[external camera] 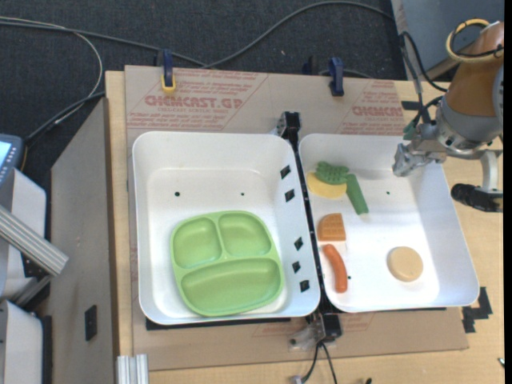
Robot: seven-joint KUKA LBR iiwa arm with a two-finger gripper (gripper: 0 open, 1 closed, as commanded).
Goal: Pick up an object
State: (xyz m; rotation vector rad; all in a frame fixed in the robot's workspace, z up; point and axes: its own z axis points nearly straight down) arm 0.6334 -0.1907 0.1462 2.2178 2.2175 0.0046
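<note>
inspected at a slant from above: two shallow white bins side by side on a cardboard-covered tabletop (240, 94).

left bin (160, 158): holds a green compartment plate (227, 261), lying flat toward the near side.

right bin (448, 230): holds the candidate objects. yellow toy piece (324, 186) and green leafy toy (334, 171) touching each other near the dividing wall; green stick-shaped toy (356, 194) just beside them, tilted. orange waffle-like block (332, 227) below these; red sausage-shaped toy (337, 267) near the front, close to the divider; tan round disc (405, 263) apart from the rest, toward the right.

gripper (408, 160): poised over the far right part of the right bin, above bare floor, well apart from every toy. nothing seen between the fingers; whether open or closed cannot be told from this angle.

assessment: grasp not yet made; no object lifted.

risks noted:
- descent at the present spot likely to close on nothing, since no toy lies beneath.
- yellow, leafy and stick pieces crowded together; a grasp there may catch two or push one aside.
- sausage and waffle close to the divider; a finger may strike the wall.
- flat disc may slip from the fingers.
</note>
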